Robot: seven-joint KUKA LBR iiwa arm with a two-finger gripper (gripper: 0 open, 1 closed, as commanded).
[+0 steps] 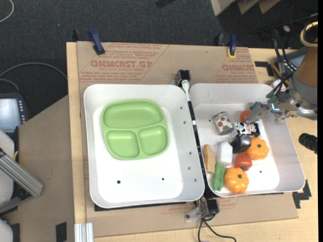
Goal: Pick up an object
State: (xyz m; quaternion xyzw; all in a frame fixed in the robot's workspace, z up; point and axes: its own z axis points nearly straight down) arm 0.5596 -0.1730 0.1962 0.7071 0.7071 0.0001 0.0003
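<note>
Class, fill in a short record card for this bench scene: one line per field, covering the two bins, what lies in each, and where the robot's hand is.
left bin: holds a green three-compartment tray
right bin: holds a cluster of small toy items
orange items: two pumpkins, one near the front wall, one further right
green item: long piece beside the front pumpkin
patterned cube: apart from the cluster, toward the back
hand: over the right bin's back right part, above the cluster
object held: none seen between the fingers
</note>
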